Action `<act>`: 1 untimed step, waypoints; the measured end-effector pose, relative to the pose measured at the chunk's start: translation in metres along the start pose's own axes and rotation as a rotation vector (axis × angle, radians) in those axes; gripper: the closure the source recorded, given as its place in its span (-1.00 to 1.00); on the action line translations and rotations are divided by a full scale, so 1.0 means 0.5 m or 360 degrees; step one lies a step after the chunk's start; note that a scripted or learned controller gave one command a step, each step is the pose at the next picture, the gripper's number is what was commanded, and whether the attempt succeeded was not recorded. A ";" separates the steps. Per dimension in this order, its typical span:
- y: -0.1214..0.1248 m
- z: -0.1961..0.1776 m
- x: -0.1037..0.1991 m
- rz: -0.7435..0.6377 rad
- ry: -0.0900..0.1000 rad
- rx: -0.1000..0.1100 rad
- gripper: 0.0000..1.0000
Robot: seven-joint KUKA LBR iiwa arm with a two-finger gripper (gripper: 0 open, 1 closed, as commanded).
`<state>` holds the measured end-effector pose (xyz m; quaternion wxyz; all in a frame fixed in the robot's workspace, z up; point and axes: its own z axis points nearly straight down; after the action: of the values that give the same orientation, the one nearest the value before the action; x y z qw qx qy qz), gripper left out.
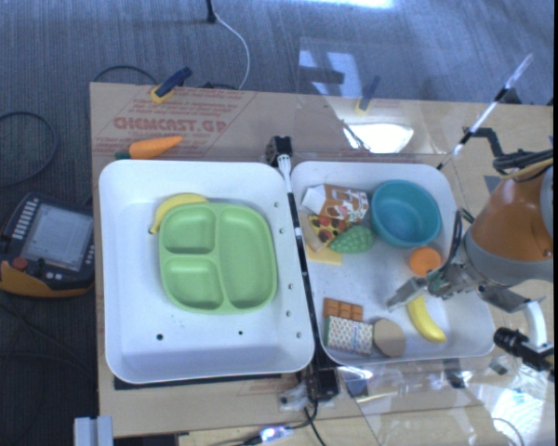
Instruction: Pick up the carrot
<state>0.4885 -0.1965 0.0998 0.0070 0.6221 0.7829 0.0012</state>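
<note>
Camera view: the carrot is seen lying on the bench outside the bins, just beyond the far edge of the left bin. The gripper is positioned in the right bin, fingers spread, nothing grasped, beside a banana.

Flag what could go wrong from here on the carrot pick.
1. The carrot lies on the bench outside the left bin, near its far corner, while the gripper is low in the right bin: likely a wrong target.
2. The gripper sits by a banana and an orange object; it may grab either.
</note>
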 end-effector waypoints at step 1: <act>0.091 0.019 -0.046 0.0070 0.0039 0.0012 -1.00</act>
<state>0.5379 -0.2087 0.0910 -0.0049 0.6392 0.7690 0.0060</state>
